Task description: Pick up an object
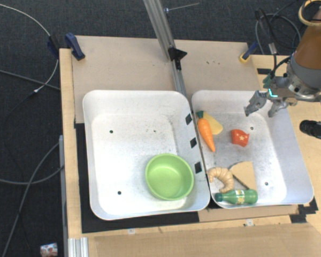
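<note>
Strawberry toy [239, 137] sits mid right bin [289, 159], well apart from carrot [206, 134]. Gripper [265, 107] hovers above it, up-right, fingers spread, nothing between. Risks: descent lands off-centre, fingers nudge small round toy, it rolls away; closing on air.

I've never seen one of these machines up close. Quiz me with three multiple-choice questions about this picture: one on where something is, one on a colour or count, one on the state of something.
1. Where is the bowl?
A. left bin
B. right bin
C. on the bare bench

2. What colour is the bowl?
A. red
B. green
C. blue

3. How does the green bottle rest?
A. standing upright
B. held by the gripper
C. lying on its side

Answers:
1 A: it sits near the front of the left bin.
2 B: it is light green all over.
3 C: it lies flat along the front edge of the right bin, far from the gripper.
</note>
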### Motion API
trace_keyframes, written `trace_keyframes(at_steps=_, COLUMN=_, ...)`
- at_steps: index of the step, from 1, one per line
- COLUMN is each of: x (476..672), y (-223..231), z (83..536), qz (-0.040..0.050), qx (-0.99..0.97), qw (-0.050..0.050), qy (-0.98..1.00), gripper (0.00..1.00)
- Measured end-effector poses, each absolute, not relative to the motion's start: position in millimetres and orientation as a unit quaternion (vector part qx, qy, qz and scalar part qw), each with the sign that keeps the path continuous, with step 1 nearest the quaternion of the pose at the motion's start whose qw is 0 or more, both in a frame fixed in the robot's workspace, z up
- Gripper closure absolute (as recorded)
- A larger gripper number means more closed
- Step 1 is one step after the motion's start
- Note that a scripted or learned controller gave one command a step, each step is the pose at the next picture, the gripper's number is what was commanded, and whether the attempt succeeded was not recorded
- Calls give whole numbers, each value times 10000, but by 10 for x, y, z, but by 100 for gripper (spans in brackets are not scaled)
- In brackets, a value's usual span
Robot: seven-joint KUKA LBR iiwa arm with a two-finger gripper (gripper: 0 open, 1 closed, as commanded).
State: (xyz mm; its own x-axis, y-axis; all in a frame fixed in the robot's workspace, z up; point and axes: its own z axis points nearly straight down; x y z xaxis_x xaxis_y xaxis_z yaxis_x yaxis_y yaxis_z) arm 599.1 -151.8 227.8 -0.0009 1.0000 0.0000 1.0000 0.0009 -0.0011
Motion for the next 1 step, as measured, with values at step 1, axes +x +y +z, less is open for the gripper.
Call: trace_keyframes(at_steps=1, x=5990, y=-1518, z=2277, qz=5, qx=-7068, qw=4, qy=-7074, gripper=0)
